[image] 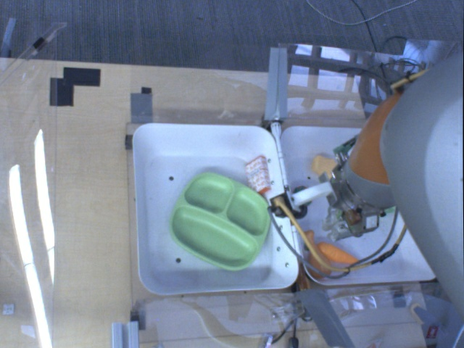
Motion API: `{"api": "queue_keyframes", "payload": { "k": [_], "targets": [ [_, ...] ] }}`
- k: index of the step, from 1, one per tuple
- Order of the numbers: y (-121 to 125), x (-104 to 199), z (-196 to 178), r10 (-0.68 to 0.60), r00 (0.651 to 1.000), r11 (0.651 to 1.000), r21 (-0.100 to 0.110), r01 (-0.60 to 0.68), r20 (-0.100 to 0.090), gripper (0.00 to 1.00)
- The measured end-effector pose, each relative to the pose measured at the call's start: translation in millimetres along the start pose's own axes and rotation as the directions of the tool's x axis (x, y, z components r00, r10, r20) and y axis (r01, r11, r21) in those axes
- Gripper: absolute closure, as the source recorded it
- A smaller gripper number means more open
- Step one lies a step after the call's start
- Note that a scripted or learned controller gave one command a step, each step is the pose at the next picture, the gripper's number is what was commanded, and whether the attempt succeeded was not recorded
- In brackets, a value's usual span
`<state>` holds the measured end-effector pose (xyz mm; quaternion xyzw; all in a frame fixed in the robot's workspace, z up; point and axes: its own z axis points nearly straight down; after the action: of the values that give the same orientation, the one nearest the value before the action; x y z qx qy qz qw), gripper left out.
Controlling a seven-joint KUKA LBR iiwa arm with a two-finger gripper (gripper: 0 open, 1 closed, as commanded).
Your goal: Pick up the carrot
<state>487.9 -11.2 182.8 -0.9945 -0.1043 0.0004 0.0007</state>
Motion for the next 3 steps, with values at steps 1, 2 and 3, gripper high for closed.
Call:
{"api": "queue_keyframes", "payload": {
  "k": [1,2,3],
  "targets": [
    [53.1,-11.8,-0.3,0.003,1.0,1.0,-0.001,-0.003,0.0,1.0],
    [11.9,-2.5,0.1,0.001,1.0,1.0,0.0,-0.001,0.0,1.0],
    [57.3,-12.9,0.2,-0.474,0.881,0.881,0.0,0.474,0.001,1.0]
  ]
}}
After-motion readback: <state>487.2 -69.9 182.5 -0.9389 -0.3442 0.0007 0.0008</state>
